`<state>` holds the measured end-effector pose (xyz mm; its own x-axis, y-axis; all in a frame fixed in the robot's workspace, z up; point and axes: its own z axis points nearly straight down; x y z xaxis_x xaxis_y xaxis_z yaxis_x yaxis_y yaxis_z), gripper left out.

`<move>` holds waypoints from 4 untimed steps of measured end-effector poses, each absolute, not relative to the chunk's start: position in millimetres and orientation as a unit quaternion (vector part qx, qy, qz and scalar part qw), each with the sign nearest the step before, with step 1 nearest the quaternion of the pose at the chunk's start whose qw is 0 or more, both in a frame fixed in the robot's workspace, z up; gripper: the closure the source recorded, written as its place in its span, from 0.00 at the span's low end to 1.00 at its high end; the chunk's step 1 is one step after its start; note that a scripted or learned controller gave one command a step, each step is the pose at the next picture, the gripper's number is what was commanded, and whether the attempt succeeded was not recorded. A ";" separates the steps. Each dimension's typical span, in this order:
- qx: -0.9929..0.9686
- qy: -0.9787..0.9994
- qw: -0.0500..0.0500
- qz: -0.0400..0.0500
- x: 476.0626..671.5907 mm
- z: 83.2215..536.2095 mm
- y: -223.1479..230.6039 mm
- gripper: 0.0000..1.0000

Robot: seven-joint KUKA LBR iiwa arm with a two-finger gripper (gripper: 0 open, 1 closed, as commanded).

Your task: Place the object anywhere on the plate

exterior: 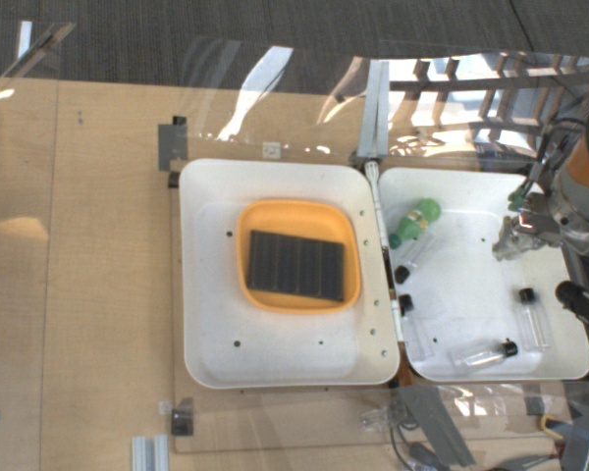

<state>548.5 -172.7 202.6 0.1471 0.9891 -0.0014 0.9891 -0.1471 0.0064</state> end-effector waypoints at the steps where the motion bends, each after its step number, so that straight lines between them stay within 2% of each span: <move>1: 0.714 0.700 0.001 0.001 496.9 141.6 -116.0 1.00; 2: 0.682 0.732 0.003 0.002 489.1 194.6 -70.6 1.00; 3: 0.637 0.771 0.002 0.002 488.9 185.2 0.1 1.00; 4: 0.613 0.790 0.002 0.002 538.1 184.9 29.2 1.00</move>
<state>538.1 29.2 184.9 -0.2494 0.9684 -0.0011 0.9684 0.2494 0.0049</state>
